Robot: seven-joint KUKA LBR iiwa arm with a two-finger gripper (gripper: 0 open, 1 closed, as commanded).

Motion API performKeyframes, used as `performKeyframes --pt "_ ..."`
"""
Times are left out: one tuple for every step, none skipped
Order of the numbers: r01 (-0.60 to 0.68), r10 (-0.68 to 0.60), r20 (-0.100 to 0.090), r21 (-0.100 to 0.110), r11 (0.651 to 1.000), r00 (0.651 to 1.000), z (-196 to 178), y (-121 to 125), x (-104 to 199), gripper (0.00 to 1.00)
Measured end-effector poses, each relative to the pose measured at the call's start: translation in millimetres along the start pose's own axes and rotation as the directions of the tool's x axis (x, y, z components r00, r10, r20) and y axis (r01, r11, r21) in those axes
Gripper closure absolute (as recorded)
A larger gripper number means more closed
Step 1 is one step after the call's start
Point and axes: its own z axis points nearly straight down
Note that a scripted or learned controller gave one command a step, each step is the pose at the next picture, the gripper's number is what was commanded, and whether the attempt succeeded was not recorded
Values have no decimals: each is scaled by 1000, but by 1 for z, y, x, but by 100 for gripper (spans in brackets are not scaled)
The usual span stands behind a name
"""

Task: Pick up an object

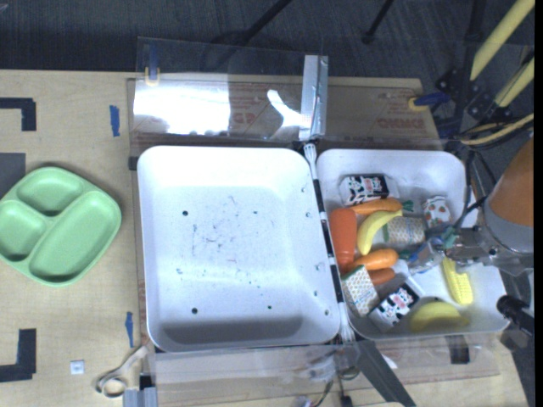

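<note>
Hovering gripper [447, 248] beside corn cob [459, 282]

The scene is evenly and brightly lit from above — strong glare is thrown off the clear panel [225, 100] behind the bins. Soft shadow is gathered along the left bin [229, 244] front wall, and fine detail is slightly blurred throughout.

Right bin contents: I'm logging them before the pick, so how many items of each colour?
Yellow: 3, a curved plastic banana, a corn cob, a lemon-like piece
Orange: 3
Black-and-white cartons: 2
Total: 8, not counting unclear small pieces.
</note>
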Motion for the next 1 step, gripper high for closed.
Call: performKeyframes --pt "141 -141 3 -28 990 990 28 11 -8 0"
